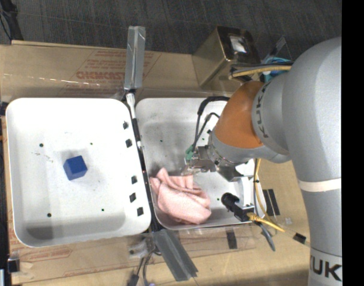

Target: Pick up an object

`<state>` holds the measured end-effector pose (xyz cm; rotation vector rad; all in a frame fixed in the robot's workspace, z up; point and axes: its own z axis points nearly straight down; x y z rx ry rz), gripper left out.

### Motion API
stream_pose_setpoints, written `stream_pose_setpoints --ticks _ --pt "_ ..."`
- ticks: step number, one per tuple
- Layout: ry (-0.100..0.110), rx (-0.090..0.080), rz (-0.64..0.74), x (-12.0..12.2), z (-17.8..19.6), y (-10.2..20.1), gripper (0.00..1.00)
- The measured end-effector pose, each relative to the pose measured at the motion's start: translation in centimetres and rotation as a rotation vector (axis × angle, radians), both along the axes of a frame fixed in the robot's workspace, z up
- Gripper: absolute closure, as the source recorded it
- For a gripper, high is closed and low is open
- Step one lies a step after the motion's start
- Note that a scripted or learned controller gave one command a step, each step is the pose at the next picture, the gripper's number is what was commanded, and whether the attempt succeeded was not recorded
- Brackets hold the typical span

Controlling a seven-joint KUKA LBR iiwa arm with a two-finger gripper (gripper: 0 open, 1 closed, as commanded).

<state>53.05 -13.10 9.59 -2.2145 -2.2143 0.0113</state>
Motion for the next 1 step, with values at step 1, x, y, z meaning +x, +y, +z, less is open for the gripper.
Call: stream_pose_setpoints --ticks 1 --pt "-0.007 -0.001 0.058 1.73 11.32 4.42 1.0"
